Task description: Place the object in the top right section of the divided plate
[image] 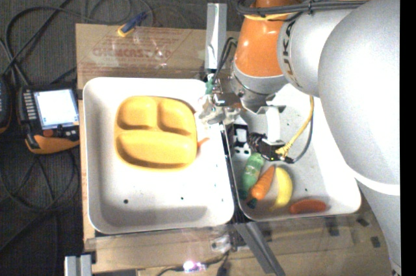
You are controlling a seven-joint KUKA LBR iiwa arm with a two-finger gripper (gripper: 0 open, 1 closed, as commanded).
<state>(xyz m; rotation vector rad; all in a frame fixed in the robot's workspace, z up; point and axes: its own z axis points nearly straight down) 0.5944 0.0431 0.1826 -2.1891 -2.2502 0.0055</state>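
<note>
A yellow divided plate (156, 132) lies in the left bin (110, 203), with two small sections along its far side and one large section nearer me. The gripper (214, 106) hangs under the orange-banded wrist (263, 41), just off the plate's top right corner and over the wall between the two bins. A thin orange sliver (203, 140) pokes out at the plate's right edge; I cannot tell what it is. The arm's body hides the gripper's underside.
The right bin (338, 203) holds a green object (252, 171), a carrot (262, 184), a banana (283, 187) and a red sausage (307, 206) near its front. A tablet (53, 107) sits left of the bench. Cables run across the floor.
</note>
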